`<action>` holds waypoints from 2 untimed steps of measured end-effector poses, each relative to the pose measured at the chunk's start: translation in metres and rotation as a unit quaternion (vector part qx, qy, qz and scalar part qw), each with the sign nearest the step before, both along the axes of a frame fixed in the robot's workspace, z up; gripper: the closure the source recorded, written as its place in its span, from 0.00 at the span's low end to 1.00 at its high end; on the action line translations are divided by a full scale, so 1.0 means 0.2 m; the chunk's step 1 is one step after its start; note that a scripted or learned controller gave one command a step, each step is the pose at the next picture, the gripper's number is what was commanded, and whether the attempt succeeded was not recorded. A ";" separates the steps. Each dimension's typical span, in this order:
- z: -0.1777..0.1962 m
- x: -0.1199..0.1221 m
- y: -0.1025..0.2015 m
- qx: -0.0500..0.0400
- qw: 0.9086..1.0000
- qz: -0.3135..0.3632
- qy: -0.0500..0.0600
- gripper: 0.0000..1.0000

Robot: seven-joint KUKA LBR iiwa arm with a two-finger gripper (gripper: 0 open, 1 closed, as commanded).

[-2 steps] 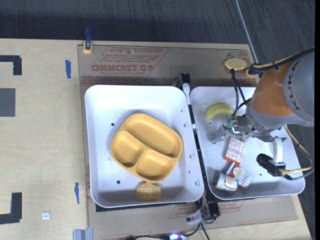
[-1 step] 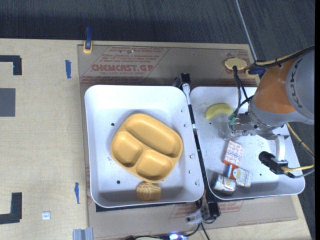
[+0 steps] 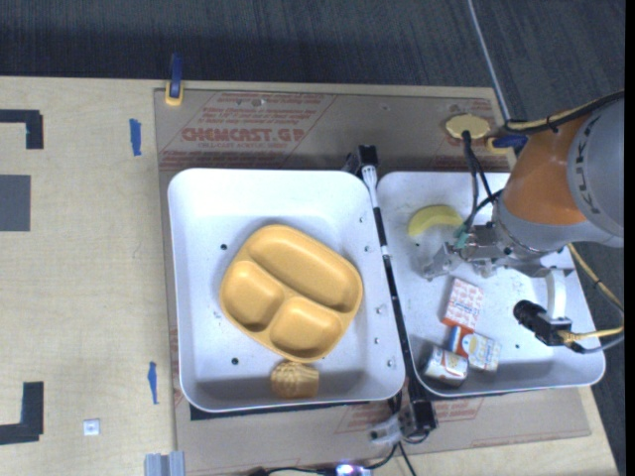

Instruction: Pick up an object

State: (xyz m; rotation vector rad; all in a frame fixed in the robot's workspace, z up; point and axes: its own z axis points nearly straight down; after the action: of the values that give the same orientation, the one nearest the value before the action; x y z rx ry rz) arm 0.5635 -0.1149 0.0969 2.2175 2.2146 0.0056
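My gripper hangs low over the upper part of the right bin, just below a yellow banana-shaped piece. A red and white packet lies a little below the gripper. Nearer the bin's front are a small printed carton and a small white tub. Nothing visible sits between the gripper's tips from this angle.
The left bin holds a large yellow divided dish, with a tan round lump by its front wall. A black divider strip runs between the bins. The arm's orange band overhangs the right bin's back right.
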 end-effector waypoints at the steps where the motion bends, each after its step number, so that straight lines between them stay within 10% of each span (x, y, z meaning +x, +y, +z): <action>1: -0.06 -0.38 0.07 0.002 1.000 0.000 0.003 0.00; 2: -0.05 -0.41 0.11 0.001 1.000 0.000 0.001 0.00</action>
State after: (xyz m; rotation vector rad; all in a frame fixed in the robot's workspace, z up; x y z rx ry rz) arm 0.4812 -0.0936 0.0861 2.2194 2.2162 0.0049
